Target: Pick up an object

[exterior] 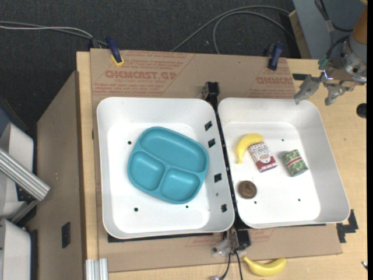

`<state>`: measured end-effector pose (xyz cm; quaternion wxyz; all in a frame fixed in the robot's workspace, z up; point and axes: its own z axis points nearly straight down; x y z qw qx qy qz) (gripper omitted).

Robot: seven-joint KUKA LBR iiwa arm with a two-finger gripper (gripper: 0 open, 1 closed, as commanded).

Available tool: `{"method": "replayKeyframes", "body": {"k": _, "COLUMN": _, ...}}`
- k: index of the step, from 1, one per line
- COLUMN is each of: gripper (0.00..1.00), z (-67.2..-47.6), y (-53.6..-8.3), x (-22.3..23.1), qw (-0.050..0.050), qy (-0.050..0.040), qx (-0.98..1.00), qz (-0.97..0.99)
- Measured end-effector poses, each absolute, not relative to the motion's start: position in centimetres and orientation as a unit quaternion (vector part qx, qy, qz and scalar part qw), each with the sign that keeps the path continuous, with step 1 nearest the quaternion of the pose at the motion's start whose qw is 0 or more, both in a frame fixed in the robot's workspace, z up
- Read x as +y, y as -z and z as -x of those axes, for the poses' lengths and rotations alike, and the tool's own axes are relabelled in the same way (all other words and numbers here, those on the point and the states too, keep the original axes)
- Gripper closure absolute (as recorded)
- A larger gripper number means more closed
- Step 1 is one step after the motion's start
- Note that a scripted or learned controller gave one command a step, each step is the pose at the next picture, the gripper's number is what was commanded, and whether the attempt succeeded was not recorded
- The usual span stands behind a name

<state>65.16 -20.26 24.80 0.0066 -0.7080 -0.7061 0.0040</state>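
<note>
Grey arm (pixel 326 16) with an orange band, a metallic wrist and two slim grey jaws.

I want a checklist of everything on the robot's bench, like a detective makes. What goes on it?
Surface: brown cardboard-covered bench bearing two shallow white bins, left bin and right bin, side by side.
Job's things: in the right bin, a yellow banana, a small red-and-white box, a small green packet and a round brown disc.
Clutter: blue divided plastic plate in the left bin; a second yellow banana off the bench's front edge.
Grippers: pincer open, above the right bin's far right corner, holding nothing.
Cables: grey cables on the dark floor behind.
Surroundings: blue clamps on the far edge.
</note>
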Motion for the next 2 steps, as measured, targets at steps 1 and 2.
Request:
{"method": "replayKeyframes", "body": {"k": 1, "gripper": 0.0, "z": -65.4, "y": -25.7, "x": -20.2, "qw": 0.0, "qy": -0.0001, "qx": -0.707, "qz": 0.707}}
{"method": "replayKeyframes", "body": {"k": 2, "gripper": 0.0, "z": -65.9, "y": -19.7, "x": -20.5, "qw": 0.003, "qy": -0.0016, "qx": -0.707, "qz": 0.707}}
